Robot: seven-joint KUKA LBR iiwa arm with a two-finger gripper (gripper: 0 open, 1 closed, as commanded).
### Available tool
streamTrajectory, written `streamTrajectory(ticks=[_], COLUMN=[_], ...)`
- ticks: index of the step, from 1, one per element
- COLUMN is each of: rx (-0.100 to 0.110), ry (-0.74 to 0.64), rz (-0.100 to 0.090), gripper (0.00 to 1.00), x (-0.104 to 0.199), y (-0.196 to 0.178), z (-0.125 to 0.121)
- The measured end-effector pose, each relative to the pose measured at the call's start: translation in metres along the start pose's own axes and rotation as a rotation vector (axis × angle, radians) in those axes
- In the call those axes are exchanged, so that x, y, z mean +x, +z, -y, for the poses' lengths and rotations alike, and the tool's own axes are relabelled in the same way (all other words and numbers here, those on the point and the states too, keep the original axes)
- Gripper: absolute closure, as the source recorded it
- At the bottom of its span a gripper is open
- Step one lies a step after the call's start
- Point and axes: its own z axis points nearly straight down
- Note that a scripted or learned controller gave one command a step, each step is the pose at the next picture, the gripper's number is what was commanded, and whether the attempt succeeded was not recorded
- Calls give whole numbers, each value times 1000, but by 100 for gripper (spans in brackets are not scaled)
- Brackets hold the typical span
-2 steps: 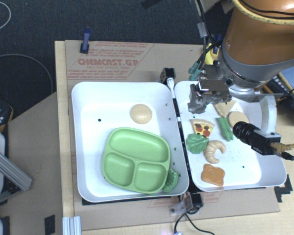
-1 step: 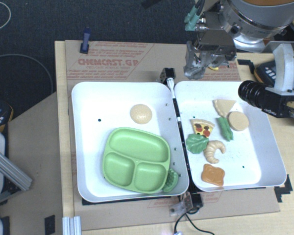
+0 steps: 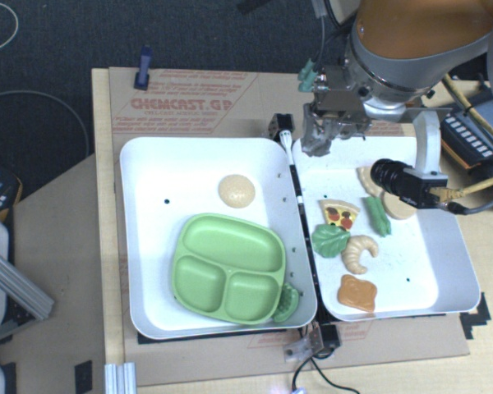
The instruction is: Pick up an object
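My gripper (image 3: 318, 140) hangs over the back left corner of the right bin (image 3: 452, 261), close to the divider between the bins, with nothing visibly in it. In that bin lie a pizza slice (image 3: 339, 213), a green leafy piece (image 3: 330, 240), a croissant (image 3: 360, 253), a piece of toast (image 3: 357, 294) and a green pod (image 3: 378, 217). A beige item (image 3: 366, 179) is partly hidden behind a black cylinder. The left bin (image 3: 148, 220) holds a green divided plate (image 3: 228, 268), a round beige bun (image 3: 237, 190) and a small green item (image 3: 288, 300) at its front right corner.
A black cylinder on a white bracket (image 3: 401, 183) reaches over the right bin's back right part. The arm's grey and orange body (image 3: 419, 23) looms over the back right. Both bins rest on a cardboard sheet (image 3: 189, 97); cables lie on the dark floor to the left.
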Motion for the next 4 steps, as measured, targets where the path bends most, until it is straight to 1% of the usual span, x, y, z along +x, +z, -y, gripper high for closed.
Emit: streamTrajectory(ticks=[1,2,3,4], rx=[-3,3,-23,-18], ry=[-7,-18,-7,-2], rz=[-3,-2,-10,-5], gripper=[100,100,100,100], x=[15,136,128,128], y=[13,103,-17,-50], z=[51,52,36,-46])
